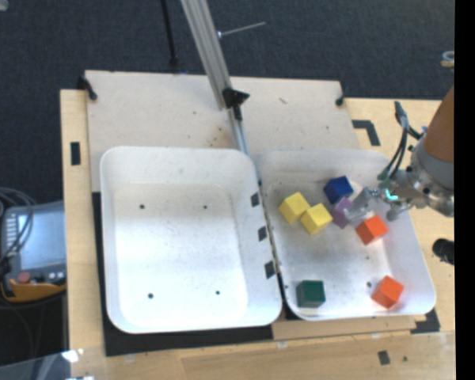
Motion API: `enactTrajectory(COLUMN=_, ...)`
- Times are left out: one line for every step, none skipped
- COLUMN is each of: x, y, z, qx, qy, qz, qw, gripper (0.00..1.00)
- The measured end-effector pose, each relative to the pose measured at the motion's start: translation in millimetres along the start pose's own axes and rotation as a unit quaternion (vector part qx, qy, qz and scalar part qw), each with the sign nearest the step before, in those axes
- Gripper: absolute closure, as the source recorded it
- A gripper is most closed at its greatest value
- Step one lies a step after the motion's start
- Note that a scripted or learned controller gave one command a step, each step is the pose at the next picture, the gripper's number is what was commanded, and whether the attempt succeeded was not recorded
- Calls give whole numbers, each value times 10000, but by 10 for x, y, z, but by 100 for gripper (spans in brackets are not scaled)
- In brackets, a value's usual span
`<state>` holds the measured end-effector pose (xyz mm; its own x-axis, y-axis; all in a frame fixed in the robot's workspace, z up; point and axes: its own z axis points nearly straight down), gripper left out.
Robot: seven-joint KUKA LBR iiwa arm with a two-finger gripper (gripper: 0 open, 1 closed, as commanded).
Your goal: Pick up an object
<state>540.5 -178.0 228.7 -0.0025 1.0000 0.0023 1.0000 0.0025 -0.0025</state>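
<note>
Purple block [343, 210] in right-hand bin [406, 291], right of centre frame, touching gripper [367, 204]; whether held or merely nudged, impossible to tell, nor how wide the claw stands; probably at the grasping step; next, a clean close and straight lift needed. Crowded close: blue cube [338, 188] above, orange cube [371, 229] lower right, two yellow cubes [305, 211] left; green cube [309, 293] and second orange cube [388, 290] further down. Left-hand bin [115, 169] beside.

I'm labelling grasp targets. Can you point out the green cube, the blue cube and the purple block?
Small green cube [310, 293], camera view, top face.
Small blue cube [338, 188], camera view, top face.
Small purple block [343, 210], camera view, visible left side.
</note>
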Motion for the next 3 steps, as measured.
enactTrajectory(x=-2, y=8, z=-20, qx=-21, qy=-7, qz=2, qw=10000, gripper=0)
enactTrajectory(x=60, y=12, z=578, qx=12, qy=-15, qz=22, qw=10000, gripper=0)
enactTrajectory(x=43, y=40, z=1201, qx=12, qy=-19, qz=24, qw=10000, gripper=0)
